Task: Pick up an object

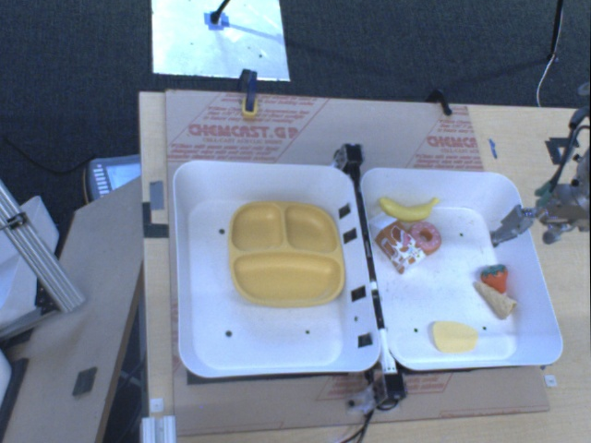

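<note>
The right white bin holds several toy foods. A yellow banana lies at its back left, with a pink donut and a red-and-white slice touching each other just below it. An orange-red piece with a green top rests against a tan wedge at the right. A pale yellow disc sits near the front rim. My gripper hovers over the bin's right rim, up and to the right of the orange-red piece, and holds nothing that I can see.
The left white bin carries a yellow divided plate. A black hinge strip runs between the bins. Cardboard lies under both. A shiny metal sheet lies on the floor behind.
</note>
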Robot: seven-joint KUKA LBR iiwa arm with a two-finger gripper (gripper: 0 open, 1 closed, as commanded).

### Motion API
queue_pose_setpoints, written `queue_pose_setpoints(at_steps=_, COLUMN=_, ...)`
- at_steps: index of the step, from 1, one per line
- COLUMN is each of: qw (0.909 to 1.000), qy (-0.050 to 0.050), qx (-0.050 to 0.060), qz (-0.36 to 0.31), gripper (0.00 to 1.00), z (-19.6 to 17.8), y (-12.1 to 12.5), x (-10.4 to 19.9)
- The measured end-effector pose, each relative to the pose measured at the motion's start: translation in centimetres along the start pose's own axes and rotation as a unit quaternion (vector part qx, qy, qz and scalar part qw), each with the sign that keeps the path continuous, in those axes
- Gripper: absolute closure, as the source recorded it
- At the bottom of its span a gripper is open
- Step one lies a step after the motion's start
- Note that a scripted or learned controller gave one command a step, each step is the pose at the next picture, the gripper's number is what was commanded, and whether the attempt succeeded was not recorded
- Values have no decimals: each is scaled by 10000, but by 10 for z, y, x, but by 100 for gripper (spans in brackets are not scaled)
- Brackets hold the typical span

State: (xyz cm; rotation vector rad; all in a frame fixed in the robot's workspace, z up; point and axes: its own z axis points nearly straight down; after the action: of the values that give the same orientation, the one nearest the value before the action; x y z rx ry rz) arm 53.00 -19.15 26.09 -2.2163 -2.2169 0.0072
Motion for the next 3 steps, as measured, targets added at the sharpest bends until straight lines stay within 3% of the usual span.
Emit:
queue_pose_setpoints(at_steps=1, qw=10000, qy=-11, qx=-47, qz=-16, gripper=0, z=-5, y=2, x=1)
queue_pose_setpoints(at_steps=3, qw=10000, qy=-2, qx=-27, qz=-2, gripper=0, z=93, y=12, x=1)
